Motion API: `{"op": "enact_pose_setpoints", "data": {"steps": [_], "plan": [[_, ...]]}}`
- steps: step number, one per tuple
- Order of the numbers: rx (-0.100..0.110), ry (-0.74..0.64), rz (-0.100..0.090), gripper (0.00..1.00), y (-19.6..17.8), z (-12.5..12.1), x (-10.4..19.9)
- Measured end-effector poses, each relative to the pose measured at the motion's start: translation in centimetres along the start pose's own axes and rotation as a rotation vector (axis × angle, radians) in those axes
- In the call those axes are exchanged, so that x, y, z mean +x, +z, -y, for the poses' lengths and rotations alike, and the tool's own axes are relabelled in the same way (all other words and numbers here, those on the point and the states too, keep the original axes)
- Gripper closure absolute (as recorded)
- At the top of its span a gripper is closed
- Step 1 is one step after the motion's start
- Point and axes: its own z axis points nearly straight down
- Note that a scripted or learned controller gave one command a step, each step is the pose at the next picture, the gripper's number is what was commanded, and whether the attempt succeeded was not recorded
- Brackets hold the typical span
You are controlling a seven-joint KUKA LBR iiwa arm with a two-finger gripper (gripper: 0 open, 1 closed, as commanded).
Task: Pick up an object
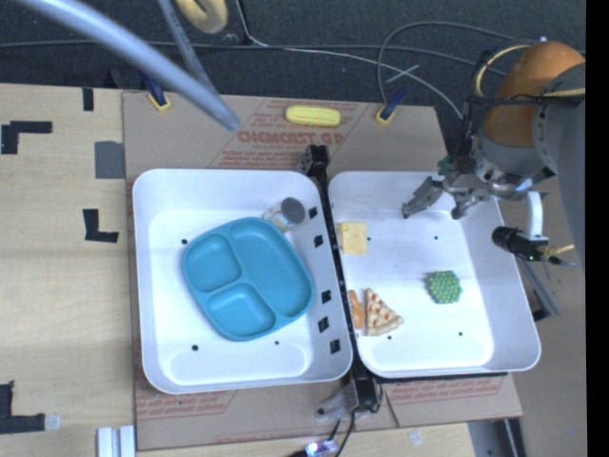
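Observation:
My gripper (440,205) hovers over the far right part of the right bin (504,346), its two dark fingers spread open with nothing between them. Nearer the front of that bin lies a green bumpy ball (443,287), well apart from the fingers. A pale yellow cheese square (353,238) rests by the bin's left wall. An orange-and-tan pizza slice (374,313) lies at the front left. In the left bin (157,350) sits a blue divided plate (247,277), with a small clear cup (288,212) behind it.
A yellow banana-like object (312,116) lies on the cardboard behind the bins. Black clips line the divider (328,284) between the bins. A grey pole (124,41) slants across the top left. Cables loop behind the right bin.

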Motion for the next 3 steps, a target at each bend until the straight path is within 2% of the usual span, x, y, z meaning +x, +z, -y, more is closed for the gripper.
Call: {"op": "enact_pose_setpoints", "data": {"steps": [1, 2, 3], "plan": [[-0.006, -0.001, 0.002, 0.0, 5.3, 0.0, 0.1], [-0.009, -0.002, 0.003, 1.0, 4.0, -0.1, 0.1], [-0.012, -0.001, 0.001, 1.0, -1.4, -0.8, 1.1]]}}
